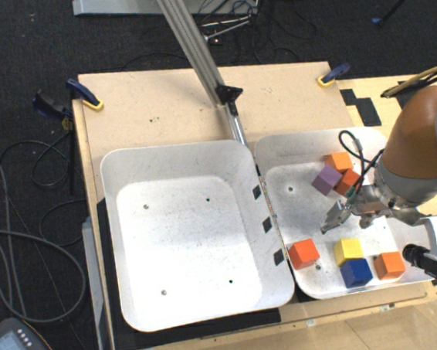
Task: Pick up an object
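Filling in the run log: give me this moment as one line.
claw: over right bin, nothing seen held | nearest: purple block | left bin

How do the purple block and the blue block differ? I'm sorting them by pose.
The purple block sits tilted, against an orange block, in the far part of the right bin. The blue block lies flat near the front rim, touching the yellow block. Purple is pale, blue saturated. Both are small cubes of like size.
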`<action>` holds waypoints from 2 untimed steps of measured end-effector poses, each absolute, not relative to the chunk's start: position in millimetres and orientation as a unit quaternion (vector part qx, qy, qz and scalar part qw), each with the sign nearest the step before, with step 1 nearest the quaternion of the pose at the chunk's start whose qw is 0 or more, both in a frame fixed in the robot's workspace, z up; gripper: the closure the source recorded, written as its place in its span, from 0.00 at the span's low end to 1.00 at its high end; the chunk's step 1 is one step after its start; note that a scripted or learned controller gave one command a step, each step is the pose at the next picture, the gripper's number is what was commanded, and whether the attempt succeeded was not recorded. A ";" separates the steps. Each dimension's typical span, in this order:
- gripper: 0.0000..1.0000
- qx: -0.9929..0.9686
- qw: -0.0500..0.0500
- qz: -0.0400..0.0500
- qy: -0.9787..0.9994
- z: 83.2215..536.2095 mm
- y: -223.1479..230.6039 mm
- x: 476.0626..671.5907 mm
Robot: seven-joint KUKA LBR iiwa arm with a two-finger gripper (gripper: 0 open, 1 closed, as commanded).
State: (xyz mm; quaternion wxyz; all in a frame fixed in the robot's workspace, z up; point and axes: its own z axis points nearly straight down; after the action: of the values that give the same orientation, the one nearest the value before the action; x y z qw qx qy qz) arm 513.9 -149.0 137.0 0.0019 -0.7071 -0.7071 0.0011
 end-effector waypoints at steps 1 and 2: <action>1.00 -0.707 -0.001 -0.001 -0.707 150.0 -149.8 515.5; 1.00 -0.706 -0.004 -0.002 -0.708 213.1 -153.3 518.8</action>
State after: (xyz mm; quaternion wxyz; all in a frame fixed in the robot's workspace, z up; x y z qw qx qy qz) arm 518.8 -153.3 213.1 -0.0036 -0.7062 -0.7080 -0.0018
